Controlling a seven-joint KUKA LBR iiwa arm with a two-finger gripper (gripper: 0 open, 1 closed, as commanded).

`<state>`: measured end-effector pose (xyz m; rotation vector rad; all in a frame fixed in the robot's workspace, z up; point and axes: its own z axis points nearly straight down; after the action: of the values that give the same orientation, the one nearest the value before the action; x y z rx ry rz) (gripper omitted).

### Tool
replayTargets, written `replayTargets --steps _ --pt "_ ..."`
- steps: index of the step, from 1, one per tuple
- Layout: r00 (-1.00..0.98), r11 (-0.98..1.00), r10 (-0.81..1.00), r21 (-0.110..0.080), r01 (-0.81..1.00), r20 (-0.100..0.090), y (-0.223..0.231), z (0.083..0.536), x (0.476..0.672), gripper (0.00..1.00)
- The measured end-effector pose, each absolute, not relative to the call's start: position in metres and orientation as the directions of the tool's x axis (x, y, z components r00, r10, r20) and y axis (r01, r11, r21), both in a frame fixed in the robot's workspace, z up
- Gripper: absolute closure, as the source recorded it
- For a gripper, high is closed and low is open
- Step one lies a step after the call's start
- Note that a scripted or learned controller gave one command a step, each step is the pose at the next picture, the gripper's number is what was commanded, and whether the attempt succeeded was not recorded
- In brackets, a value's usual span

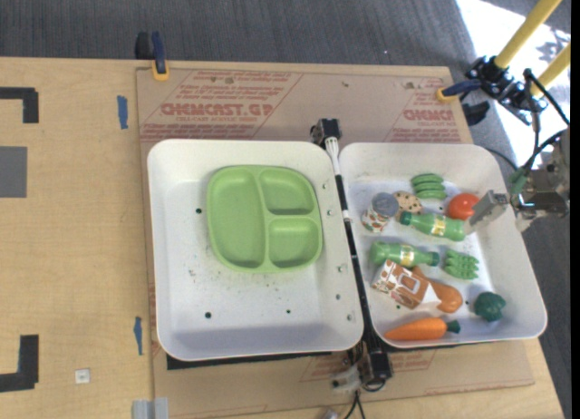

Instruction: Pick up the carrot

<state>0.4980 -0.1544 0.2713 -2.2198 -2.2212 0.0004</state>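
orange carrot [419, 328] is lying along the near edge of the right bin [521, 254], its green tip pointing at the broccoli [489, 305], a brown carton [404, 285] just behind it. my hand [489, 209] is hovering well off by the tomato [463, 205]; i cannot tell its state. i am risking nudging the rim or catching the carton instead.
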Motion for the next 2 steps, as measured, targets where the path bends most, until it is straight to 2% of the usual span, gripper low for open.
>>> replayTargets --steps 1,2 --pt "-0.208 0.208 0.978 -0.001 0.978 0.001 -0.184 0.236 0.48 0.0" --pt "-0.376 0.376 0.927 0.003 0.927 -0.004 -0.203 0.276 0.5 0.0"
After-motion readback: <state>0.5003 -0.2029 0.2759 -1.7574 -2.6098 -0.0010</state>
